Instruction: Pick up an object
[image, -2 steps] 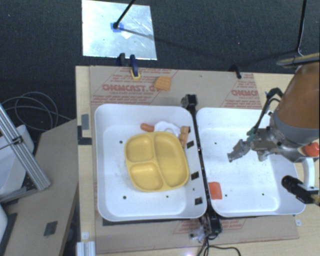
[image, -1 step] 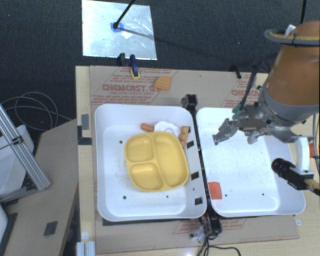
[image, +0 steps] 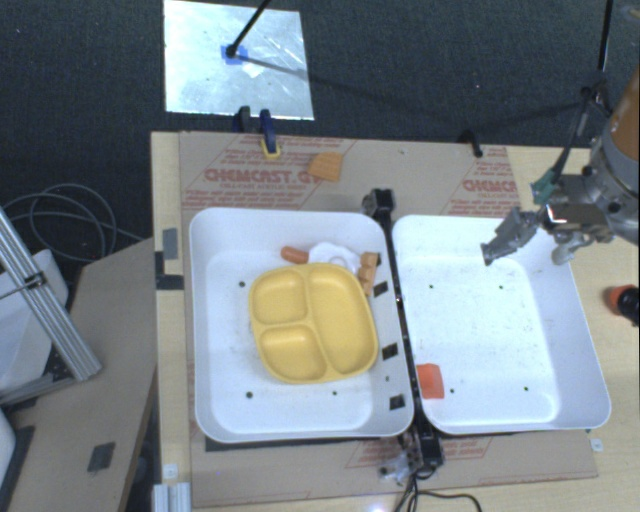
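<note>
We see the gripper (image: 527, 243) over the right bin (image: 575, 300), fingers spread, grasping nothing; we should descend straight onto the orange block (image: 429, 380), centred.

Yellow divided plate (image: 312, 325), left bin (image: 215, 300)

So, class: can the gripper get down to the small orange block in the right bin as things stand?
Probably yes. The orange block lies alone by the right bin's near-left corner, nothing on it; the gripper hangs above that bin's far side.
</note>
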